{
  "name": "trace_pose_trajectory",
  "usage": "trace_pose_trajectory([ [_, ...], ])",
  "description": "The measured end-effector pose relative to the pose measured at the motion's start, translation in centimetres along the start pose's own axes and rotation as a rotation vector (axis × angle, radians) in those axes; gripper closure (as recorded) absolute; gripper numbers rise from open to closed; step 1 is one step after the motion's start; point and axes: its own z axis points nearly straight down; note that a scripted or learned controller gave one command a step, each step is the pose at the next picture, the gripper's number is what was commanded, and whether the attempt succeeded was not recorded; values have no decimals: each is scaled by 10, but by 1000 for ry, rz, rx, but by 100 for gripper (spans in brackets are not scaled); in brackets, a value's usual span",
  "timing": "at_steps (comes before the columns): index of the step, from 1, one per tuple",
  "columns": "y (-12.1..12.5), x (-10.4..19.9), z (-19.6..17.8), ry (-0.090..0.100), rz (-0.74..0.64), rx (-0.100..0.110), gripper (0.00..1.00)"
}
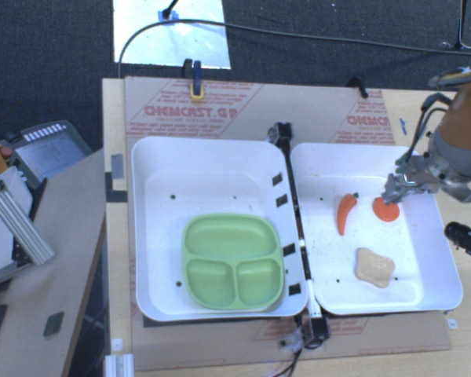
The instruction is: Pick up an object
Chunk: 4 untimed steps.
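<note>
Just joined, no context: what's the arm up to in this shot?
The KUKA arm reaches in from the right, its gripper down in the right bin just over a small red round object. Whether it has hold of it can't be told from this view. An orange chili-shaped piece and a beige lump lie loose in the same bin. The left bin holds a green divided plate. Nothing looks lifted yet.
</note>
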Motion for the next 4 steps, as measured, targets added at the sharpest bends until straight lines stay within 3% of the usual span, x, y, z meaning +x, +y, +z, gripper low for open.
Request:
trace_pose_trajectory([
  [2, 2, 111, 9, 4, -6, 6, 100],
  [4, -11, 225, -22, 4, -7, 4, 100],
])
